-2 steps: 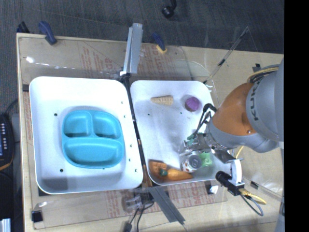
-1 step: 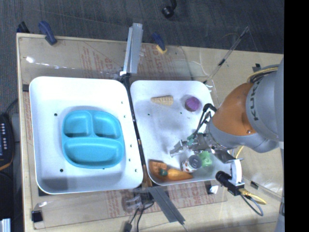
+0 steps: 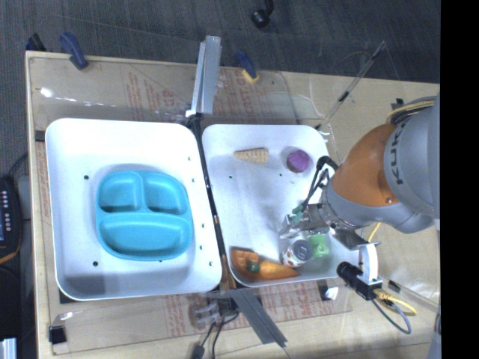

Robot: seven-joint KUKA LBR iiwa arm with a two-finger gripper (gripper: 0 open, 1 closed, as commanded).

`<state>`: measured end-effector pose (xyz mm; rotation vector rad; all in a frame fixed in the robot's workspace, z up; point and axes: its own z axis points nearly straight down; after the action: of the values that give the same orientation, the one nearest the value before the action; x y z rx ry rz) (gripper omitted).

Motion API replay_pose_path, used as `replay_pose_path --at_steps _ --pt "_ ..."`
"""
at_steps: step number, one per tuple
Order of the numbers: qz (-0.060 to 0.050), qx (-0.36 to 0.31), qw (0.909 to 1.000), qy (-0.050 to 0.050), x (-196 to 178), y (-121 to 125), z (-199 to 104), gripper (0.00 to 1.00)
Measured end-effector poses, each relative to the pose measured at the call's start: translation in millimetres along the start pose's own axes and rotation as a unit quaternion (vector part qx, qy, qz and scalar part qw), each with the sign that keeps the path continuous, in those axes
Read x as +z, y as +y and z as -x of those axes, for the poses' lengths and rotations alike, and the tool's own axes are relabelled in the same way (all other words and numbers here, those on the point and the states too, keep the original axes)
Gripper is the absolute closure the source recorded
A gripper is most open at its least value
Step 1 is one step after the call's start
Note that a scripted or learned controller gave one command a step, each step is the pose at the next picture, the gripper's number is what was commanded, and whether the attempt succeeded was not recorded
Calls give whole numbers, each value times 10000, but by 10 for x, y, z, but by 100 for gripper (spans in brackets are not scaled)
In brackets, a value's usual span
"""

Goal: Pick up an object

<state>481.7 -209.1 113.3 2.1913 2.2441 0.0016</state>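
Note:
My gripper (image 3: 303, 226) is low in the right bin (image 3: 239, 215), near its front right corner. It hangs just above a small silver can (image 3: 301, 251) and a green object (image 3: 320, 244). An orange carrot (image 3: 263, 268) with a green end lies along the bin's front wall. A tan cone-shaped piece (image 3: 251, 155) and a purple ball (image 3: 299, 159) rest near the far wall. The wrist hides the fingertips.
The left bin (image 3: 67, 200) holds a blue divided plate (image 3: 144, 214). A metal bar (image 3: 205, 73) stands between the bins at the back. Cables (image 3: 389, 301) lie on the bench right of the right bin. Blue clamps (image 3: 73, 51) grip the bench's far edge.

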Motion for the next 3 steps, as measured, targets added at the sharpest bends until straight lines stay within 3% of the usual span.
replay_pose_path --at_steps 1,2,3 --pt "0 -6 10000 -2 0 0 0 0" --pt "3 -28 10000 -5 -97 15 -5 100" --pt "3 -32 10000 -7 -97 15 -5 0"
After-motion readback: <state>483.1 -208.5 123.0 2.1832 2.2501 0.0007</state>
